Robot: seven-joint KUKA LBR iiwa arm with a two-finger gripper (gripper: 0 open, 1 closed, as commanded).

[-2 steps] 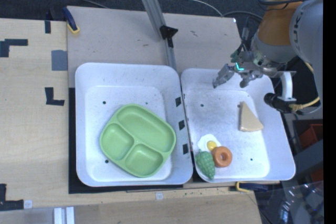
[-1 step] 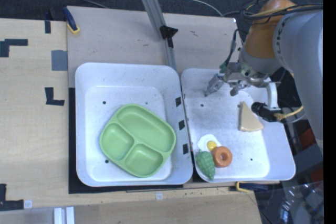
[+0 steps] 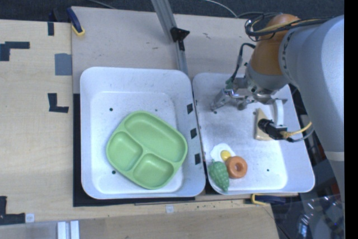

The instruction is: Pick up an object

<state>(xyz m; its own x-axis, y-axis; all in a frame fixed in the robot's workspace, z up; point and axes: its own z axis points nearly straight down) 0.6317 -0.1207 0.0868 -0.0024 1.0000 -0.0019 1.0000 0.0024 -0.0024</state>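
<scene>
A pale table carries two white bins. In the right bin, the claw hangs well apart from the clustered doughnut; its opening can't be judged.

The objects available to me lie in the right bin, grouped at its lower left corner in the lower centre of the frame. A fried egg, white with a yellow yolk, lies flat. Just to its lower right lies an orange doughnut-shaped ring, flat, hole upward, touching the egg. A green, bumpy, oblong item lies at the ring's left, against the bin's left wall. A tan wedge-shaped piece lies apart, toward the bin's right side, middle right of the frame.
</scene>
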